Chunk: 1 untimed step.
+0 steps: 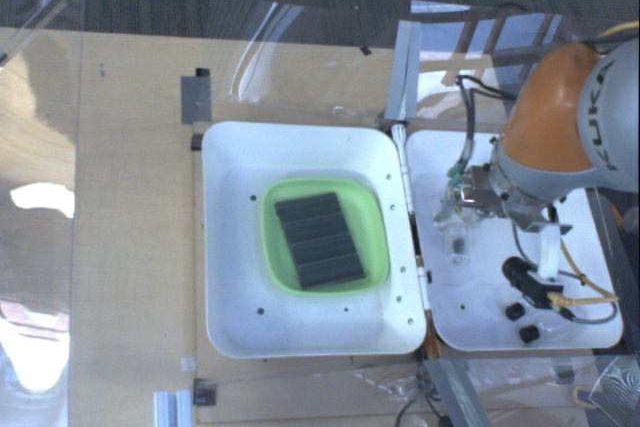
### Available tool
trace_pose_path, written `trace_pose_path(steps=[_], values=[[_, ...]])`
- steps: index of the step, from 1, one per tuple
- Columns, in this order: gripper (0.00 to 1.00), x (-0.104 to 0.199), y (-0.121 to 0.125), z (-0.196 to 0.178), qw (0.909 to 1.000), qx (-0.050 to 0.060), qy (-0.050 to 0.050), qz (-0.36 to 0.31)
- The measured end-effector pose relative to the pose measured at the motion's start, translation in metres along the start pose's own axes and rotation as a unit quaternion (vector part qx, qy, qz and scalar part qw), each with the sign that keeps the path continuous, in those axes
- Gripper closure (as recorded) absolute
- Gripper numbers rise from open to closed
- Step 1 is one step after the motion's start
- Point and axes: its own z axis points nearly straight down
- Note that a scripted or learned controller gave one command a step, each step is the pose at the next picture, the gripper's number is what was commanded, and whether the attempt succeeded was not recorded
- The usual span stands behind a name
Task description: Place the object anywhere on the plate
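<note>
The wooden table (120, 215) carries two white bins side by side. The left bin (310, 155) holds a light green plate (375, 245), and a dark grey ridged object (319, 240) lies on that plate, slightly tilted. Above the right bin (440, 315) hangs the grey arm (560, 115) with its orange band. Its pincer (455, 205) sits low over the bin's left part; how far it is open cannot be told.

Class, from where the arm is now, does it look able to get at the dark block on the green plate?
Probably yes. The block lies uncovered on the plate in the left bin, nothing above it; the gripper is over the right bin.
</note>
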Motion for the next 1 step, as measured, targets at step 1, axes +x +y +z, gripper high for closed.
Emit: trace_pose_path(steps=[1], values=[[1.00,0.0759,-0.0007,0.0002,0.9992,-0.001,0.000,-0.040]])
